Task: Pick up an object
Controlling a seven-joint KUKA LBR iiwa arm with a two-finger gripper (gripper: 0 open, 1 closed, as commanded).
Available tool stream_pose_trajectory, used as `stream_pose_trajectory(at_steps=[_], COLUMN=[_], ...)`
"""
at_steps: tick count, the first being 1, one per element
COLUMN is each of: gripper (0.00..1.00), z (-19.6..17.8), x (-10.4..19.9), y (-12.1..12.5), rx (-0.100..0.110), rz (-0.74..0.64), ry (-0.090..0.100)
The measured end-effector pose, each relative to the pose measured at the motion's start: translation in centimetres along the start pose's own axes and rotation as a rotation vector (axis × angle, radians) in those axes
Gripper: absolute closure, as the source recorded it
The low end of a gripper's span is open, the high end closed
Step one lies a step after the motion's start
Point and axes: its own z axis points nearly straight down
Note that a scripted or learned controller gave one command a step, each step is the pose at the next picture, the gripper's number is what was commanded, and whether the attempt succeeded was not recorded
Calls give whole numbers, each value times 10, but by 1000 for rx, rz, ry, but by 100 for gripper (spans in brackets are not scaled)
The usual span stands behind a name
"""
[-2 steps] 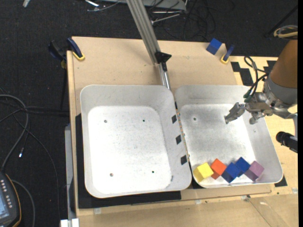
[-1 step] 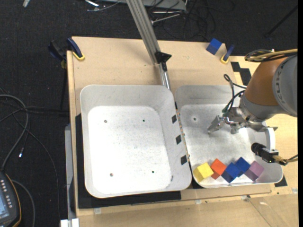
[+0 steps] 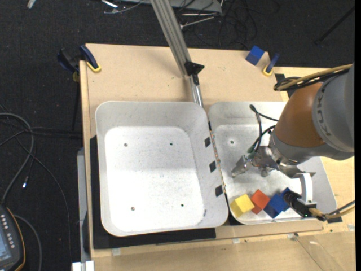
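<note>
I see the arm (image 3: 316, 123) reaching in from the right of the frame, its tool (image 3: 243, 165) low over the right bin (image 3: 237, 120), in the bare middle of it. Whether the tool is open or closed I cannot tell, and I see nothing held in it. The pickable things sit bunched at the lower right: a yellow block (image 3: 242, 204), a red block (image 3: 260, 200) and a blue block (image 3: 277, 204), packed against the bin's near wall, which I judge makes them awkward to grasp. The wrist hides the bin floor behind it. The left bin (image 3: 113, 123) fills the centre-left.
</note>
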Motion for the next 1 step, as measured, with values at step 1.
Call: stream_pose_trajectory(at_steps=[1], gripper=[0], z=[-94], x=[-53], y=[-5], rx=[-9], rz=[9], ry=[-6])
